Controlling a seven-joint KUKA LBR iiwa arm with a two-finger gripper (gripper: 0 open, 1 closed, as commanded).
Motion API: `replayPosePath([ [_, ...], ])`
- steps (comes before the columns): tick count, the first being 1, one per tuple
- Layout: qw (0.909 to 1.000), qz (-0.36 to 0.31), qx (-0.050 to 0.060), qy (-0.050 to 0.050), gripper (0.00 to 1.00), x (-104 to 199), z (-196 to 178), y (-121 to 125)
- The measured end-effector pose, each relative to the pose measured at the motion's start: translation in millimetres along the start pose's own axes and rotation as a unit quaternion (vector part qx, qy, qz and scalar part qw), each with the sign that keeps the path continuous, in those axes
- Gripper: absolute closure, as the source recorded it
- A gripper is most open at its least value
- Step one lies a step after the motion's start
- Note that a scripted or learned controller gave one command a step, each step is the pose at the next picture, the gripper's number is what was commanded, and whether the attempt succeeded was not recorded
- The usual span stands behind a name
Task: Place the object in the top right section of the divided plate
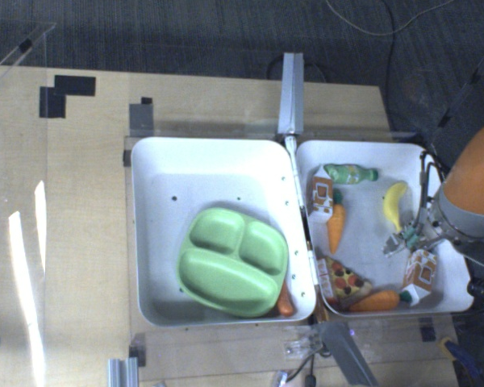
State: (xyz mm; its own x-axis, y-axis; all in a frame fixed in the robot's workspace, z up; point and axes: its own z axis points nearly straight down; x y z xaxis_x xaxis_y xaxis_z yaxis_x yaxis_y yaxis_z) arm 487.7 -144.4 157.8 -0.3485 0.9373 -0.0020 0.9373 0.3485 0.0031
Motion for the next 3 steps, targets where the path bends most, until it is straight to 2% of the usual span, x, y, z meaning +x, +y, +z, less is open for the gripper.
replayPosePath([
  [1,1.0,-0.003,-0.001,0.0,1.0,95.3,-27.3,36.0],
  [2,0.9997,-0.024,-0.001,0.0,1.0,131.2,-26.9,49.3],
  [3,0.9996,-0.026,-0.003,0.0,1.0,131.0,-37.8,51.5],
])
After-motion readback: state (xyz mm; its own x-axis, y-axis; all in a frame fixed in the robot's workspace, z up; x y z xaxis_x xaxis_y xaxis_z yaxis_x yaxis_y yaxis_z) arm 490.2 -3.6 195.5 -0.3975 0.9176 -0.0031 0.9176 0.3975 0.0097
